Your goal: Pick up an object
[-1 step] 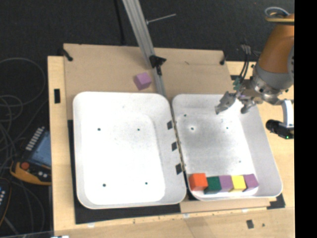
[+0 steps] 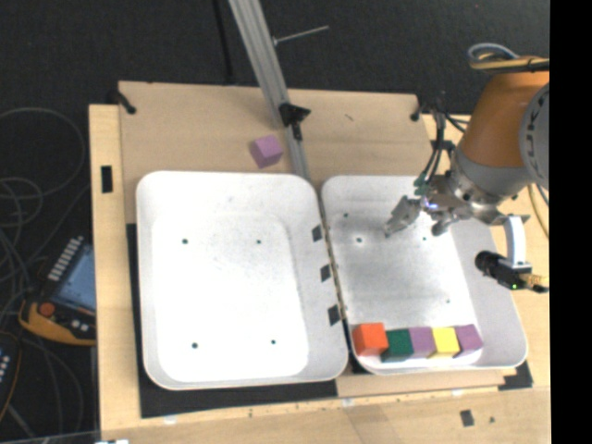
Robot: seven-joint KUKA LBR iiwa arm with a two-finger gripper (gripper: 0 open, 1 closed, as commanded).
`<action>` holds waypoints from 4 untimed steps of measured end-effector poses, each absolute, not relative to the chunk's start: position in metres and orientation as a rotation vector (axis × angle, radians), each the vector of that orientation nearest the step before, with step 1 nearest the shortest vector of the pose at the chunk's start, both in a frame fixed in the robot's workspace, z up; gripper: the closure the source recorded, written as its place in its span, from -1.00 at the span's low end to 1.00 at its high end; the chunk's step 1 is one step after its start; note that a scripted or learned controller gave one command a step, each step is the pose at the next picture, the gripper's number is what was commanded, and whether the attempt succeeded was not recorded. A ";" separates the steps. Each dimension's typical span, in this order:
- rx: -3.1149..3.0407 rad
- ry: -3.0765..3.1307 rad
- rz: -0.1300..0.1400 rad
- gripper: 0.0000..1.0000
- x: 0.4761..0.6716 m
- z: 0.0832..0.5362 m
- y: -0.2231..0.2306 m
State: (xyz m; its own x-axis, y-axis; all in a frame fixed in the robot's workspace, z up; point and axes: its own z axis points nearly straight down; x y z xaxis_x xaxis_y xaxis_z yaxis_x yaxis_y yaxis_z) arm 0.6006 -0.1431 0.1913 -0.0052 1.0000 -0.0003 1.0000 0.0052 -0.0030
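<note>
Several small blocks line the front wall of the right bin (image 2: 481, 276): orange (image 2: 371, 338), green (image 2: 399, 343), purple (image 2: 423, 340), yellow (image 2: 447, 340) and another purple (image 2: 468, 338). One more purple block (image 2: 266, 151) lies on the wooden bench behind the left bin. My gripper (image 2: 421, 222) hovers over the back part of the right bin, well behind the row of blocks. Its two fingers (image 2: 400, 219) are spread open and there is nothing between them.
The left bin (image 2: 231, 276) sits beside the right one, joined by dark clips along the shared wall. A slanted metal pole (image 2: 264, 54) rises from behind the bins. Cables and a control pendant (image 2: 69, 285) lie off the bench at left.
</note>
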 end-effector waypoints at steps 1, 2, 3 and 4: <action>-2.214 -2.229 -0.004 -1.00 0.562 0.218 -0.096; -2.228 -2.220 -0.002 -1.00 0.484 0.095 -0.117; -2.220 -2.233 -0.010 -1.00 0.486 0.209 -0.076; -2.214 -2.228 -0.002 -1.00 0.485 0.196 -0.024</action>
State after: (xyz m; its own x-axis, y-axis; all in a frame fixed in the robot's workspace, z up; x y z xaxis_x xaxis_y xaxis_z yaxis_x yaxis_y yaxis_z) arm 0.4849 -0.0235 0.1962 -0.0066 1.0000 0.0014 1.0000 0.0066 0.0008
